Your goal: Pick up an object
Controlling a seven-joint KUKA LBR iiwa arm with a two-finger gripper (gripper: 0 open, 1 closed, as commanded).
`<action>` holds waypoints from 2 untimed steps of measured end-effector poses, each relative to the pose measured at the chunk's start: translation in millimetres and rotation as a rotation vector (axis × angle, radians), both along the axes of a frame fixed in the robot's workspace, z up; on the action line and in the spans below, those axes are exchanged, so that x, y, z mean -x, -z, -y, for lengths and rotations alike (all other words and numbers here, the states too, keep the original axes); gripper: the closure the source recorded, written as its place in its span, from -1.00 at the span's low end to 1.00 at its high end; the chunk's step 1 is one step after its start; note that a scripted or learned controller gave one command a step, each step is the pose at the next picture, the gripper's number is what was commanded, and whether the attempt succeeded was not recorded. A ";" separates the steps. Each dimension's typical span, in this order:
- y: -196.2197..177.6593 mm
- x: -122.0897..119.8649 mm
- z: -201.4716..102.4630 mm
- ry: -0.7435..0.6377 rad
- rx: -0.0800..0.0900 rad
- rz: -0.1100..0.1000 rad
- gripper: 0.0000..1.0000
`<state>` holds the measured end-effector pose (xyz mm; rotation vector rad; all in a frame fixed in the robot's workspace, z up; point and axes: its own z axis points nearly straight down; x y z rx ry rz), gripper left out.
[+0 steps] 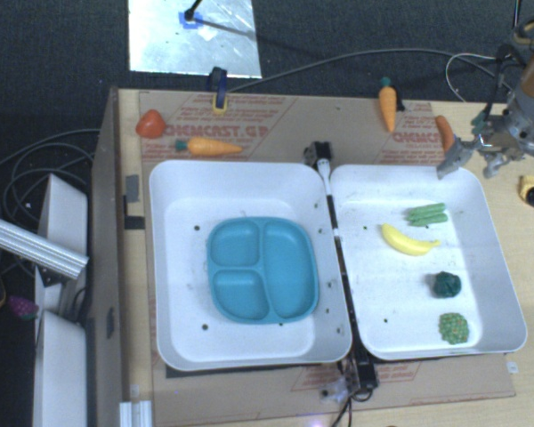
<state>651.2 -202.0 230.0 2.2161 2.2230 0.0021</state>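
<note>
Two white bins are sitting side by side on the bench. The left bin (173, 238) is holding a blue divided plate (262, 269); the right bin (498, 265) is holding four small items well apart from one another: a yellow banana (408, 241), a green bean pod (426, 213), a dark green lump (446, 284) and a pale green knobbly piece (454, 327).

The arm is reaching in from the right, and its gripper (471, 161) is hovering over the right bin's far right corner, fingers spread apart and holding nothing.

The nearest candidates, the bean pod and the banana, are lying toward the near-left of the gripper, deeper into the bin. The banana's long axis is running roughly left to right, tilting slightly, so the fingers would probably need to straddle it across that axis.

Toy carrots (387, 107) are lying outside the bins on the bench.
</note>
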 end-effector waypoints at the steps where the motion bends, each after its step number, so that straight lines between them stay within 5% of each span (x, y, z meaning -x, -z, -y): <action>1: 70.7 39.6 -47.5 -0.002 -0.002 -0.003 -1.00; 2: 146.1 35.1 -72.5 -0.001 -0.001 -0.002 -1.00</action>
